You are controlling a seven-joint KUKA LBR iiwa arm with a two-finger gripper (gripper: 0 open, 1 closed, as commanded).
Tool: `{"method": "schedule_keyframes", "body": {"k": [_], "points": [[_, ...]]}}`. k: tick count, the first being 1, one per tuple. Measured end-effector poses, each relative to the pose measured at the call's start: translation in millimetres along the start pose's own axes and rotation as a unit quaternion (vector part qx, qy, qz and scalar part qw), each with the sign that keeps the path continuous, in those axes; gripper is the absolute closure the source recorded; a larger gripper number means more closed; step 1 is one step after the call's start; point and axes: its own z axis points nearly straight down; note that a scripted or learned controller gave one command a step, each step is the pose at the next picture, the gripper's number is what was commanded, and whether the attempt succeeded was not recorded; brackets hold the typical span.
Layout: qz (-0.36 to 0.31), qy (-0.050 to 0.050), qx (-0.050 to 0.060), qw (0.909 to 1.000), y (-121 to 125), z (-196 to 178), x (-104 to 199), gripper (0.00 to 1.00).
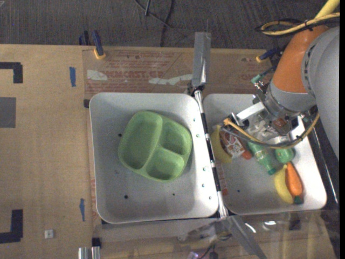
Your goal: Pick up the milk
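camera view: wooden bench [43, 161], dark carpet [81, 7]

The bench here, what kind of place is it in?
Probably a robot lab: a grey and orange arm over two white bins of toy food, clamps and blue tape marks on the bench.

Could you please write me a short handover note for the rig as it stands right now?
Gripper: low over the right bin, among the items; fingers hidden by the wrist, so no grasp can be confirmed.
Milk: cannot be singled out in the clutter under the arm.
Right bin also holds a carrot, a banana and a green bottle.
Left bin: green divided plate.
Done: nothing visibly lifted.
Left: grasp the milk and raise it.
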Motion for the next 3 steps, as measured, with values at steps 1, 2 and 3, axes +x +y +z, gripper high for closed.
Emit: {"method": "schedule_keyframes", "body": {"k": [1, 2, 3], "points": [[0.029, 0.002, -0.002, 0.9996, -35, -89, 41, 1.00], [0.027, 0.001, -0.002, 0.9996, -35, -98, 41, 1.00], [-0.014, 0.000, 0.000, 0.9999, -35, -70, 20, 1.00]]}}
